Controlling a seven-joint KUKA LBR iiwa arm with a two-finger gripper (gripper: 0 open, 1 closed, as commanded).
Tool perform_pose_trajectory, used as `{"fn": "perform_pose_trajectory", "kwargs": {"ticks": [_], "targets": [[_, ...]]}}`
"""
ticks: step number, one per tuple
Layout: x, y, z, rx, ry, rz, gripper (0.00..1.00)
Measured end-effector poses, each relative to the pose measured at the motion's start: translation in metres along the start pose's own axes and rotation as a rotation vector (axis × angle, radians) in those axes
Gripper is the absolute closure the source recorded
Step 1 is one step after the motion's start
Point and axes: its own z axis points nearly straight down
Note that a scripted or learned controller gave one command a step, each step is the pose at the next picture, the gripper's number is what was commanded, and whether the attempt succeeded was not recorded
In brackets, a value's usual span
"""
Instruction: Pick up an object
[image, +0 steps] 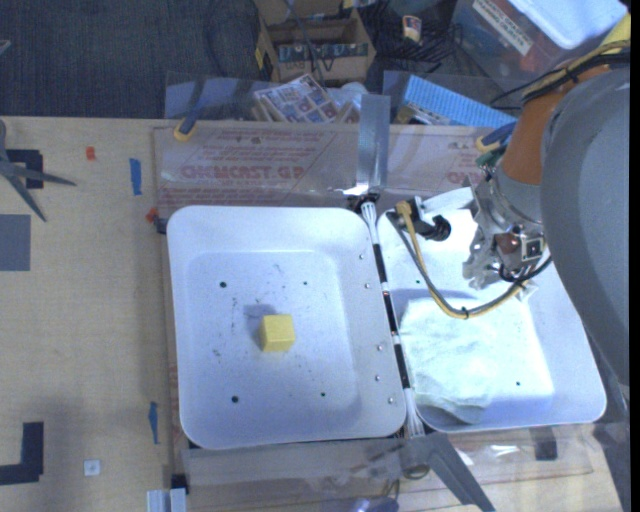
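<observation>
A small yellow cube (277, 333) lies near the middle of the left white bin (200, 250). A crumpled pale cloth (450, 365) lies in the front half of the right white bin (570, 390). My gripper (490, 265) hangs over the back part of the right bin, behind the cloth and far to the right of the cube. Nothing can be made out in its grasp. The grey arm with its orange band (525, 130) comes in from the upper right and hides the bin's far right corner.
A yellow cable (432, 285) loops from the bins' dividing wall to the wrist, across the right bin. Clear plastic sheeting (260, 165) stands behind the bins. Wooden bench (80, 300) extends to the left, with bits of blue tape (135, 176).
</observation>
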Motion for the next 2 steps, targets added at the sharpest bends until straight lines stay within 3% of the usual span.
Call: {"fn": "perform_pose_trajectory", "kwargs": {"ticks": [1, 2], "targets": [[0.0321, 0.0454, 0.1043, -0.003, 0.011, -0.026, 1.0], [0.0318, 0.0439, 0.0951, -0.003, 0.007, -0.03, 1.0]]}}
